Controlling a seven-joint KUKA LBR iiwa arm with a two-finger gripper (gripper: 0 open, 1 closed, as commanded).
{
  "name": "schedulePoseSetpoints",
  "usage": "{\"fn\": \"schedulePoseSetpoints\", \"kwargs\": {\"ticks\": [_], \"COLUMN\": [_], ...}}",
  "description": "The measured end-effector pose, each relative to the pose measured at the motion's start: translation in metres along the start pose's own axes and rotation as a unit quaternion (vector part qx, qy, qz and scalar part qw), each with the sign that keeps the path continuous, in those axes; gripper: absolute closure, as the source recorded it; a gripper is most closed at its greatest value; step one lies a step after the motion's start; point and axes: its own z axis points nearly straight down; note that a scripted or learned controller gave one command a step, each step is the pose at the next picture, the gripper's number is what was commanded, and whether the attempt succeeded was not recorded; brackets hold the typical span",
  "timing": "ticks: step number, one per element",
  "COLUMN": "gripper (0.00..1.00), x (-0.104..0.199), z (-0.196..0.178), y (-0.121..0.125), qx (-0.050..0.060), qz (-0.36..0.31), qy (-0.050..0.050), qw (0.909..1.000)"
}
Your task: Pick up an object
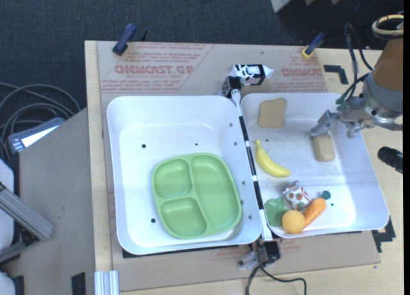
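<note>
Two white bins sit on a brown bench, and in the right bin (365, 159) the gripper (328, 128) hangs, fingers spread and empty, just above a tan roll (325, 149) whose long axis runs near-to-far beneath it.

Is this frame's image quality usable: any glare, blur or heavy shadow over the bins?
Camera view: lighting is even and soft; the white right bin looks bright but keeps detail; the gripper casts only faint shadow; the banana and green tray are reasonably sharp, overall resolution slightly soft.
</note>
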Motion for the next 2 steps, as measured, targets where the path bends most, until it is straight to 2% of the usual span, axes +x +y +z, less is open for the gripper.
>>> {"fn": "schedulePoseSetpoints", "kwargs": {"ticks": [1,2], "gripper": [0.0,1.0], "x": [-0.009,-0.009], "z": [0.081,0.071], "y": [-0.008,-0.007], "qx": [0.001,-0.001], "qz": [0.0,0.0], "qy": [0.001,0.0], "qw": [1.0,1.0]}}
